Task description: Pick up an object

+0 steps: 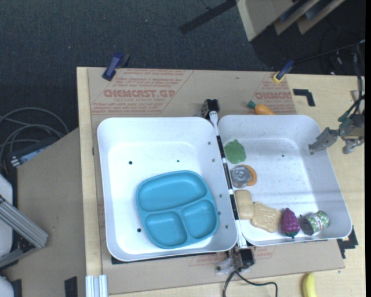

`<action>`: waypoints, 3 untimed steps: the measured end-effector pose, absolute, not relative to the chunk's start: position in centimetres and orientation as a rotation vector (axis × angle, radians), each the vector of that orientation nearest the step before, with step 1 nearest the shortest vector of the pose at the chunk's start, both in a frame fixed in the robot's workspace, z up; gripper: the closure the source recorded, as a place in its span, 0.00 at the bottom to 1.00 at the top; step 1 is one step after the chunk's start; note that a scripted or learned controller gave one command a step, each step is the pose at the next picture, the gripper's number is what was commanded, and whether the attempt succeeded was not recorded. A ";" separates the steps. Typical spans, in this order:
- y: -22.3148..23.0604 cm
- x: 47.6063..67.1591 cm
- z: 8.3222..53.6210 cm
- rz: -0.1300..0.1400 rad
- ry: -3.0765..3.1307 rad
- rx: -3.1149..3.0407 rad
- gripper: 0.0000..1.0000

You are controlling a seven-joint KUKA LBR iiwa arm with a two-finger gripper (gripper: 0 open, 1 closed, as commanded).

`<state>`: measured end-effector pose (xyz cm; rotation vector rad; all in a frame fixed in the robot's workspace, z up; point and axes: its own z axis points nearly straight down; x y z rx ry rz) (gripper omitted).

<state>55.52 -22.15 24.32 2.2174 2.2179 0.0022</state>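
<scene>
Slanted overhead view (2 bins (110, 191))

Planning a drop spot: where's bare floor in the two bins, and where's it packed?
Free: the left bin behind the blue tray, and the right bin from middle to right wall, near the hand. Crowded: the right bin's left wall, with the green piece and can, and its front edge, through the purple piece.

Dark blue-grey carpet (145, 29) is lying around the cardboard-topped bench (156, 93); grey cables (26, 136) are coiling left of it; a pale wooden shelf (278, 14) is standing beyond.
</scene>
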 end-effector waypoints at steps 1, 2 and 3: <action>-17.2 49.1 17.4 -0.001 2.223 2.223 0.00; -22.4 58.1 19.8 0.000 2.220 2.219 0.00; -15.2 51.2 8.4 0.000 2.223 2.222 0.00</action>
